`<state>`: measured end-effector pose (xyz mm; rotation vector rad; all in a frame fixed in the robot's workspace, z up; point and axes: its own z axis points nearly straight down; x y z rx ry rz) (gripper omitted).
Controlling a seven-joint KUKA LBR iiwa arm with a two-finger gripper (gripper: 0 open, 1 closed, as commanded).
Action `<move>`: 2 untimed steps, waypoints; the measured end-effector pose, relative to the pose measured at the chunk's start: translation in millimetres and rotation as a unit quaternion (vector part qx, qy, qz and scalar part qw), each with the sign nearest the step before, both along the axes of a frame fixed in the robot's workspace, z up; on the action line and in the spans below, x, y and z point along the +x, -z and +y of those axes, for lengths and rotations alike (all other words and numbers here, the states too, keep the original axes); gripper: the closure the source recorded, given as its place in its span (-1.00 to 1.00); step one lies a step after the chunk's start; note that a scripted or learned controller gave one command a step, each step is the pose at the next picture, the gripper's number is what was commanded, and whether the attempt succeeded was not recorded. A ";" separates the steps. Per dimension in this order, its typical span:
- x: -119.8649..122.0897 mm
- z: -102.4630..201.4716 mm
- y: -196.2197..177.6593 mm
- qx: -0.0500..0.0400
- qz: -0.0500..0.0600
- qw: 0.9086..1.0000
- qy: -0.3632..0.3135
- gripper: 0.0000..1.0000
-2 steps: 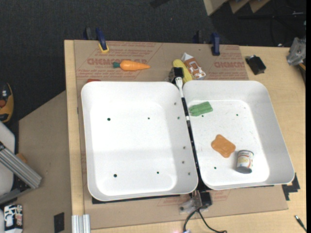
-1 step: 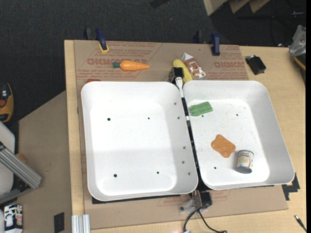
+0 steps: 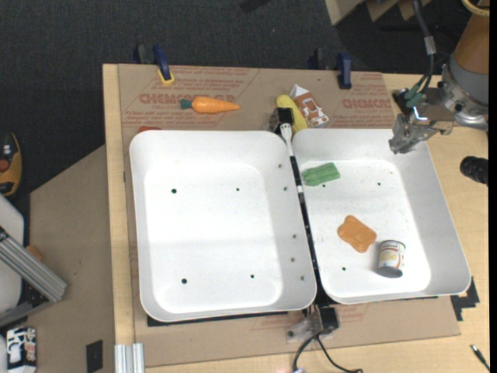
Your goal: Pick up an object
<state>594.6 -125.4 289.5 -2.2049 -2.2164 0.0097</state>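
Nearest the bench's front edge, a small can (image 3: 390, 257) lay tipped in the right bin (image 3: 435, 208) near its front right corner, with an orange piece (image 3: 356, 233) just beside it toward the bin's middle and a green piece (image 3: 320, 174) farther back by the left wall, its long axis running across the bin. The gripper (image 3: 405, 140) hung over the bin's far right corner, so every candidate lay frontward and leftward of it; the green piece looked nearest. How its grip stood could not be told; nothing showed in it.
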 end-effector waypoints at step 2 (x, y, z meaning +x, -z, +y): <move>-44.7 91.3 -109.9 -0.003 -0.012 1.000 0.000 1.00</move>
